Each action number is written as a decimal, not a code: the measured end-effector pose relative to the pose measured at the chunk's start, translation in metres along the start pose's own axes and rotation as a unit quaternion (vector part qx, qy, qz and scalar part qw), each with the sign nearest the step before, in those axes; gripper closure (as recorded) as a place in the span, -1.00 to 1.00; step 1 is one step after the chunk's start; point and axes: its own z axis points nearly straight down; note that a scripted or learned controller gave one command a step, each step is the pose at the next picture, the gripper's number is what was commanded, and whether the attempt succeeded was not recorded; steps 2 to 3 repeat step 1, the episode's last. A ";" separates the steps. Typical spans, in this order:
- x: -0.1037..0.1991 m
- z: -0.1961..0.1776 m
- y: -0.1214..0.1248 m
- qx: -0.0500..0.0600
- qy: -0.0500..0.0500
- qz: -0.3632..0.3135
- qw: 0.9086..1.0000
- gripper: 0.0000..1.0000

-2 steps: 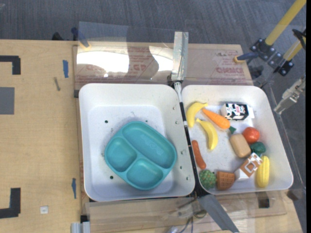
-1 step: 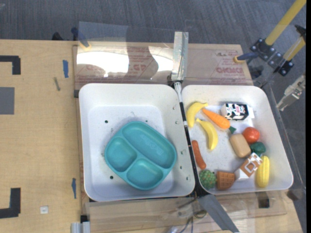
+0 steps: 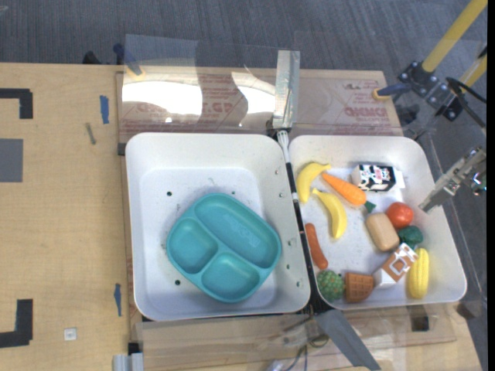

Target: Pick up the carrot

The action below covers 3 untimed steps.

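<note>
The carrot (image 3: 344, 189) is orange with a small green tip. It lies slanted in the upper middle of the right bin (image 3: 445, 284), between two yellow bananas (image 3: 334, 212) and a black-and-white carton (image 3: 377, 177). My gripper (image 3: 442, 190) hangs at the bin's right rim, well to the right of the carrot and apart from it. It looks thin and grey here. Nothing is seen in its grasp.
The right bin also holds a red tomato (image 3: 400, 214), a tan bread roll (image 3: 381, 232), a red sausage (image 3: 315, 244), a green broccoli (image 3: 331, 284), a yellow corn cob (image 3: 418, 273) and a small box (image 3: 398, 263). A teal divided plate (image 3: 224, 246) lies in the left bin (image 3: 155, 168).
</note>
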 end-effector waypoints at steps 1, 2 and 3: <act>-0.001 -0.012 0.001 -0.002 -0.004 -0.001 1.000 1.00; -0.001 -0.012 0.001 -0.002 -0.004 -0.001 1.000 1.00; -0.001 -0.012 0.001 -0.002 -0.004 -0.001 1.000 1.00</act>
